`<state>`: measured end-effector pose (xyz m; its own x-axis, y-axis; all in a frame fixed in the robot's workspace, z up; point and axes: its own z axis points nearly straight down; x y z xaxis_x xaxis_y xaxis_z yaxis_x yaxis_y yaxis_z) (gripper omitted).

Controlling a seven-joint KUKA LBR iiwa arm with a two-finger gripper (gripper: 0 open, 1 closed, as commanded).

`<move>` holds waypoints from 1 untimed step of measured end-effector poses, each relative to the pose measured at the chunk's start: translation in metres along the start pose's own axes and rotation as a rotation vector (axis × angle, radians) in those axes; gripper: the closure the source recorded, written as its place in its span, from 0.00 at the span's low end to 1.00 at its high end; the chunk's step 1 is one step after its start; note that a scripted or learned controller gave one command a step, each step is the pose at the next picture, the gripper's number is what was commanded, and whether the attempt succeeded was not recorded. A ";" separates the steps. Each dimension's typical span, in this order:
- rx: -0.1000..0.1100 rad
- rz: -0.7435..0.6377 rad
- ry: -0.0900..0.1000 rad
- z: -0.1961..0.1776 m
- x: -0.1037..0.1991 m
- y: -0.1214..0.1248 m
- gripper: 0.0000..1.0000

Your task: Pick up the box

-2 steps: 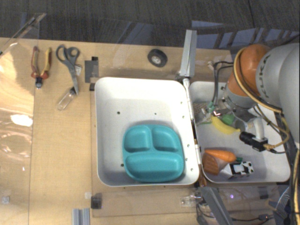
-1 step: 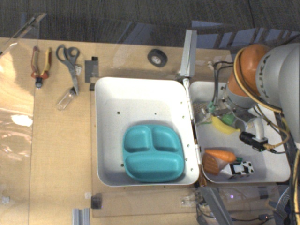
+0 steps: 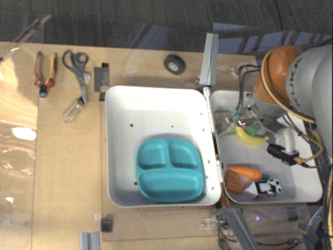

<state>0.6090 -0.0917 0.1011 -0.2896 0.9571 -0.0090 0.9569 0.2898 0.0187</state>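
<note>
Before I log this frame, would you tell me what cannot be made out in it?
- Gripper: in the camera view the wrist covers it from above, so open or shut is unclear.
- Yellow object: partly under the arm's cables, shape unclear.
- Box: the black and white item beside the carrot is too small to identify for certain.
- Right bin: its back right part lies under the arm.
</note>
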 end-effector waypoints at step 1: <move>0.009 0.029 -0.003 -0.088 0.068 -0.025 1.00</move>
